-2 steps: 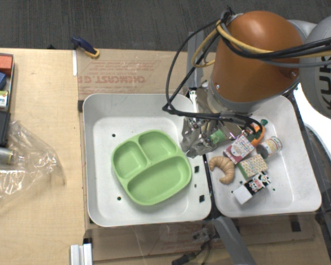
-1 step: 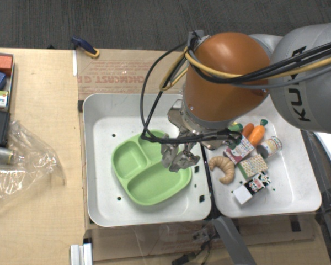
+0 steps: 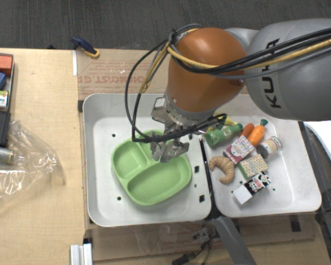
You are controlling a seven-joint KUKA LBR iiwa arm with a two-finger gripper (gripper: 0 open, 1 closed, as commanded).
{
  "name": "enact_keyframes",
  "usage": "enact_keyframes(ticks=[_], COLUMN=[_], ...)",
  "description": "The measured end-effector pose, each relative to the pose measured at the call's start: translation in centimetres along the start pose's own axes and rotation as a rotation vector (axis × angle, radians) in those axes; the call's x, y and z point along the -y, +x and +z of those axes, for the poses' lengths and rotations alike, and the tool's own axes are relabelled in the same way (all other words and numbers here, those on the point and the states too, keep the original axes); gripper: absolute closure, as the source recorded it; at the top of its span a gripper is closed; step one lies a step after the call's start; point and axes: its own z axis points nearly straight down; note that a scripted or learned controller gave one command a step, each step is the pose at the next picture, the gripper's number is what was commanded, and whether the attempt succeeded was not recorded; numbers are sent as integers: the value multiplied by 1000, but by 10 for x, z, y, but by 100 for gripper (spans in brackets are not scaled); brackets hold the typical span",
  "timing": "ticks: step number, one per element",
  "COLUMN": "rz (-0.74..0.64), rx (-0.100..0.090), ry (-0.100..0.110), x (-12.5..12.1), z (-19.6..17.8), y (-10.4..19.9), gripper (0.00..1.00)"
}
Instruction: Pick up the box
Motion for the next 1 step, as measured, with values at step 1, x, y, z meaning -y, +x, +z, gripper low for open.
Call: enact_keyframes(ticks=[1], rz=[-29], rx=[2], ry=[3], x=[14], z=[-156], y=[-47], gripper=[100])
